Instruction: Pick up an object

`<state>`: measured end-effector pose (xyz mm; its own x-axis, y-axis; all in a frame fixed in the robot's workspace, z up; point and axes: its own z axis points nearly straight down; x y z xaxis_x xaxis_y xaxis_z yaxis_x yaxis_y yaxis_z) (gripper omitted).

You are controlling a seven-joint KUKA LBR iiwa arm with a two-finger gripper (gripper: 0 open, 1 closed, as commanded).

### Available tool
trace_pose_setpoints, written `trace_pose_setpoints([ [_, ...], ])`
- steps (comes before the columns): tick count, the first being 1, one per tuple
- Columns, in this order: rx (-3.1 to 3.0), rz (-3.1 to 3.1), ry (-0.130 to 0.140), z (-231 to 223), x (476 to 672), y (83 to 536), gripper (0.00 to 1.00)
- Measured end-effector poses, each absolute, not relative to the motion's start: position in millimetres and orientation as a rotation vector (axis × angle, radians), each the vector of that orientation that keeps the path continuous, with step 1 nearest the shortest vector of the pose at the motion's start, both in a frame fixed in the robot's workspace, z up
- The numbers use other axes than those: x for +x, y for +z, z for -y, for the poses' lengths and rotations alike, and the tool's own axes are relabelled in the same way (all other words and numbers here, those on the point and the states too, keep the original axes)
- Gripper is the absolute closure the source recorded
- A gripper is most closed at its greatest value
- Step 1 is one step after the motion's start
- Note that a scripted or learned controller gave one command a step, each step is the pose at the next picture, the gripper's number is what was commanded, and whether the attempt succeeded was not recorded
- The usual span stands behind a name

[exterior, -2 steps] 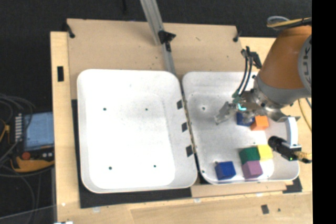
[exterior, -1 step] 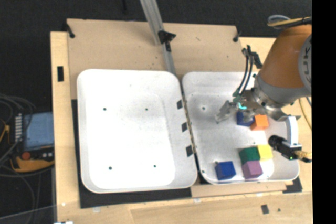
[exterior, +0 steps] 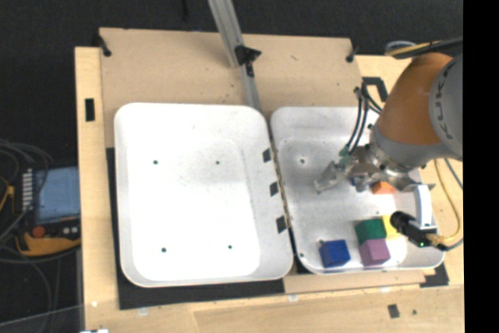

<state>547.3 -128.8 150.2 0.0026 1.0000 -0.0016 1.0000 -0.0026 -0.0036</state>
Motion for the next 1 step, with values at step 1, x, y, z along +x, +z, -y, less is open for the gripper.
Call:
trace_pose_setpoints([
  [1,-2.224,2.219,0.004,130.3,547.0,98.2,0.0],
])
